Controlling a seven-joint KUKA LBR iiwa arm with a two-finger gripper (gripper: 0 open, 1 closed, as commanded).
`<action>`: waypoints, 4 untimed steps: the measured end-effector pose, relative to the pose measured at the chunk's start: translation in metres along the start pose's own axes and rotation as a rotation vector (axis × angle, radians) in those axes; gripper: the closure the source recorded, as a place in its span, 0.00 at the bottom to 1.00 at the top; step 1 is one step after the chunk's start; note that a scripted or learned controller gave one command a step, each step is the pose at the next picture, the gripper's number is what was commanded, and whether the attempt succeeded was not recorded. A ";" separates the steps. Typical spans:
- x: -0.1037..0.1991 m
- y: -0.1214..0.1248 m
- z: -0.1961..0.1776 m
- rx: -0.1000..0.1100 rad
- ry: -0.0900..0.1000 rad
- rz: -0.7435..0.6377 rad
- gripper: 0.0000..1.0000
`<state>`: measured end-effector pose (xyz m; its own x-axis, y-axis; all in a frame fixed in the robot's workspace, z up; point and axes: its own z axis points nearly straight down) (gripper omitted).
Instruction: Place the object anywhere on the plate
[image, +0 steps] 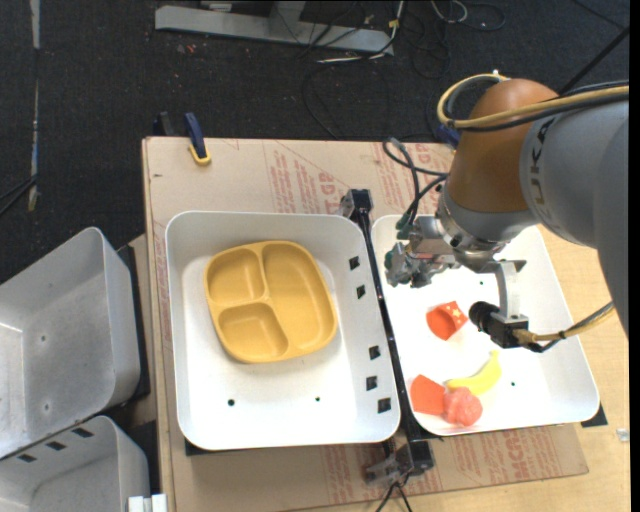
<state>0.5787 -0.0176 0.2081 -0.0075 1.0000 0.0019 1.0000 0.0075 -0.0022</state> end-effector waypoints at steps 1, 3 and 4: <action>0.059 -0.020 -0.007 0.001 0.000 -0.001 1.00; 0.158 -0.063 -0.029 -0.001 0.000 -0.001 1.00; 0.164 -0.079 -0.013 0.002 -0.002 0.003 1.00</action>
<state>0.4988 0.1462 0.2213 -0.0042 1.0000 -0.0006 1.0000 0.0042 -0.0042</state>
